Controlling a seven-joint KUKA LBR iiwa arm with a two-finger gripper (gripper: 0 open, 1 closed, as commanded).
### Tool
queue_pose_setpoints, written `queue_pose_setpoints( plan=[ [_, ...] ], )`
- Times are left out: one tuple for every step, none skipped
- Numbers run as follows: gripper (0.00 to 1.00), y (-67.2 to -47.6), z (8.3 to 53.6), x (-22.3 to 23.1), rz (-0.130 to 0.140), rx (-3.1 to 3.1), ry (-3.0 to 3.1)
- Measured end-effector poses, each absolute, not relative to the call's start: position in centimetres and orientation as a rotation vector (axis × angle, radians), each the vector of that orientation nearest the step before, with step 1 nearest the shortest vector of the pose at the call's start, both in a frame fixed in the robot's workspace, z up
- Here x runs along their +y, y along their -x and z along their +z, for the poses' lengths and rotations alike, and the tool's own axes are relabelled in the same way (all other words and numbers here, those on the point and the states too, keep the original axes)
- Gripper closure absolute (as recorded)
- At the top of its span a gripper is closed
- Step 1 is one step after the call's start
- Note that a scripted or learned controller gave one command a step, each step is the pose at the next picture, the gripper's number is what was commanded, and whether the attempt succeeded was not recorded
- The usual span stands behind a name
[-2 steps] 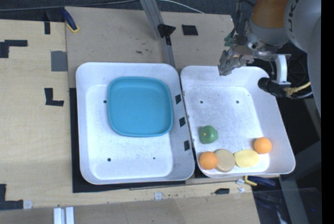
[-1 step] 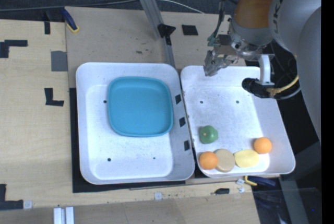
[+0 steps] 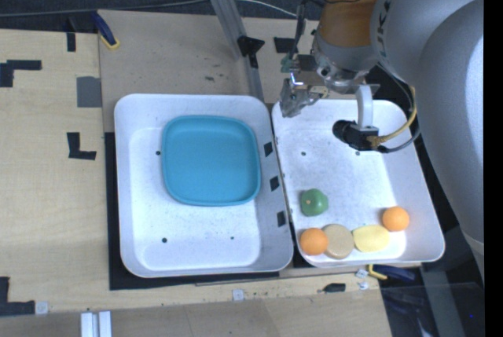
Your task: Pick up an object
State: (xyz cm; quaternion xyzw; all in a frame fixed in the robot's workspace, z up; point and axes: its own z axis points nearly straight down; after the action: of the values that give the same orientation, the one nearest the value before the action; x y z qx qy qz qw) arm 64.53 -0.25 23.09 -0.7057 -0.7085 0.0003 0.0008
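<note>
I can't tell my claw's (image 3: 297,101) state; it hangs at the right bin's (image 3: 409,163) far corner, well away from the green ball (image 3: 314,202), so I risk grabbing nothing.

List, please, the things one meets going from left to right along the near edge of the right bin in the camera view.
Orange ball → beige disc → yellow piece → second orange ball, which lies slightly farther back.

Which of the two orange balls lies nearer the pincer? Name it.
The orange ball by the right bin's right wall, beside the yellow piece. The other orange ball sits lower, left of the tan disc, farther from the pincer.
</note>
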Motion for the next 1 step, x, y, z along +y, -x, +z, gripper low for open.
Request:
queue_pose_setpoints(
  plan=[
    [1.0, -64.66, 23.98, 4.91, -0.001, -2.226, 2.216]
  ],
)
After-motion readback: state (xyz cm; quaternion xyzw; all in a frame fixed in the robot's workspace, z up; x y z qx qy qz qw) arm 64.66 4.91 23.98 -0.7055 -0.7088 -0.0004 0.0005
